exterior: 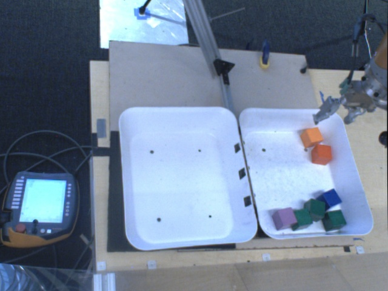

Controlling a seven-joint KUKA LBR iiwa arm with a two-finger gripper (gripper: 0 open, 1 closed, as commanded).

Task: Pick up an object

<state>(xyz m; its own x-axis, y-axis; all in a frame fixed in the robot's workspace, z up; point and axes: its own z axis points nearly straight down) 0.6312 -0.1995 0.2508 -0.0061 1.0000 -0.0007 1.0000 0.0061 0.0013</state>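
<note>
Orange cube [311,136] untouched in right bin [357,180]; gripper [327,109] hovers just above-right, fingers apart, empty. Approach step; descent needed next.

On my screen the worktop [285,77] carries a flat brown board under the two bins. A slanted metal pole [203,26] crosses the top of the board, ending at a black clamp [223,67]. A small blue and yellow clip [265,53] sits on the board's far edge. On the dark carpet to the left I see a handheld control pad [39,208] with a lit screen, its cables looping around it. A shiny sheet [142,11] lies beyond the worktop.
</note>
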